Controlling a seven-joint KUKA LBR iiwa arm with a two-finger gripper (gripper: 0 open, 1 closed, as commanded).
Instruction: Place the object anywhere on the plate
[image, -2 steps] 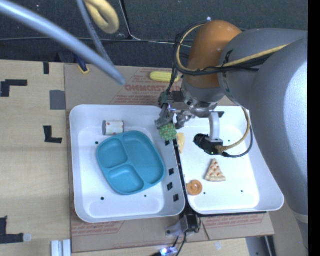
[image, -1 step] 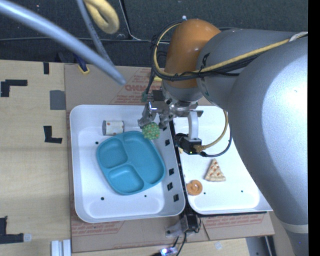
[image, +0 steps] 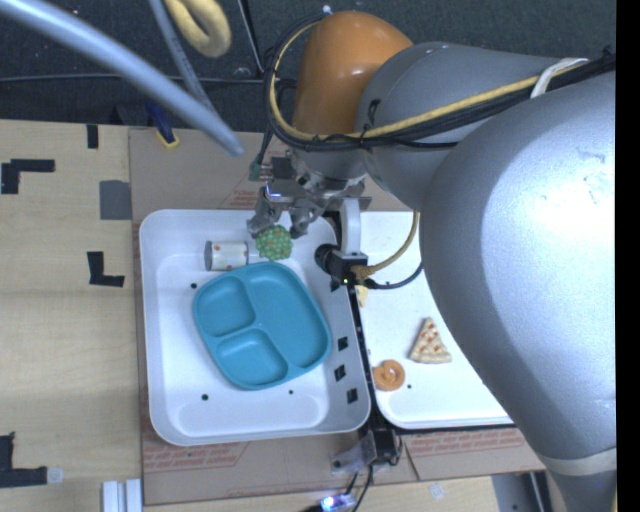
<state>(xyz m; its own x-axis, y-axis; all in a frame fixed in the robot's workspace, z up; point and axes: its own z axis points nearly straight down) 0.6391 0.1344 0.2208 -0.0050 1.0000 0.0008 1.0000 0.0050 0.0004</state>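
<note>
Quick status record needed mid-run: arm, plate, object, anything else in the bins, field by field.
gripper: above the left bin's far edge, at the green object
green object: bumpy ball, just beyond the plate's far rim
plate: blue, three compartments, nothing on it, in left bin
can: lying left of the green object
right bin: holds pizza slice and donut

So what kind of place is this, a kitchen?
Probably a robot lab, not a kitchen. A big grey robot arm reaches over two white bins on a bench, and the food looks like toys: a pizza slice and a green ball near a blue plate.
</note>
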